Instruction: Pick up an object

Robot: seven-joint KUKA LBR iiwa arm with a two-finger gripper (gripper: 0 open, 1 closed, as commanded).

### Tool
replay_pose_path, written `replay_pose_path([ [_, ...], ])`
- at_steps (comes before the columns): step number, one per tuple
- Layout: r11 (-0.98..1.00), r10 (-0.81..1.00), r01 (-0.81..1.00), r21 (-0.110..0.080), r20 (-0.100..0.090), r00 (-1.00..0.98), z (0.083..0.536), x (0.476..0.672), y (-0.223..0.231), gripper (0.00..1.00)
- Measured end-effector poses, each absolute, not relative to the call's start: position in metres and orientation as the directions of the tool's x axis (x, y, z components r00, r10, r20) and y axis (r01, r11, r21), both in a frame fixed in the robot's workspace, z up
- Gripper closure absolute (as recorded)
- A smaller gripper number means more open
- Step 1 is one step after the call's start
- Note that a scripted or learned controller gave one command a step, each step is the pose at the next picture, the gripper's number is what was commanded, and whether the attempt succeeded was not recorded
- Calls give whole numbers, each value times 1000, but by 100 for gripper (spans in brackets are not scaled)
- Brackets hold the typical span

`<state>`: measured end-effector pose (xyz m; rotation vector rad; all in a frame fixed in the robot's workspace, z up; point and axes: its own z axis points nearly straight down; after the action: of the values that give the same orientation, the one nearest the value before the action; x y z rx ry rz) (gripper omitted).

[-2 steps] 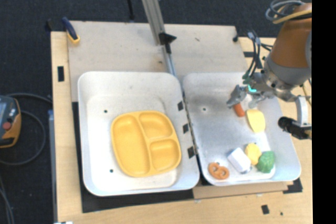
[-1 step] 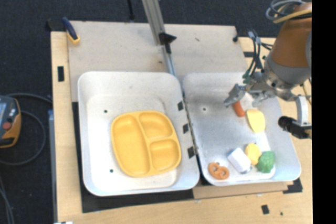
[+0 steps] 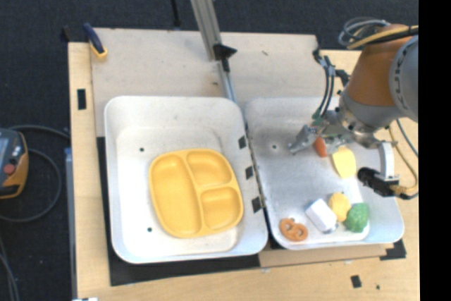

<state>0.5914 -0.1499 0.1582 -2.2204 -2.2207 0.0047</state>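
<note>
The right bin point(image 3: 282, 173) holds several small items. A small orange-red piece point(image 3: 320, 146) lies at its upper middle, with a pale yellow piece point(image 3: 344, 163) just right of it. Along the near edge sit a brown pretzel point(image 3: 293, 229), a white block point(image 3: 320, 215), a yellow lemon-like item point(image 3: 340, 205) and a green broccoli piece point(image 3: 357, 217). My gripper point(image 3: 312, 139) hangs low over the upper part of this bin, right at the orange-red piece and touching or nearly touching it. From this angle nothing can be seen held in it.
A yellow divided plate point(image 3: 196, 192) lies in the left bin point(image 3: 130, 123). A metal pole point(image 3: 204, 7) leans up from behind the bins. The arm's orange-banded wrist point(image 3: 377, 81) and cables hang over the right bin's far right corner.
</note>
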Motion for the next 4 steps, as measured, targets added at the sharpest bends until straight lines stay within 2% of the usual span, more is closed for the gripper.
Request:
replay_pose_path([
  [1, -2, 1000, 1000, -4, -1, 2, 105, 591, -151, 0],
  [2, -5, 1000, 1000, 4, -2, 5, 120, 593, -152, 100],
  [4, 2, 1000, 1000, 7, -2, -2, 239, 599, -156, 100],
])
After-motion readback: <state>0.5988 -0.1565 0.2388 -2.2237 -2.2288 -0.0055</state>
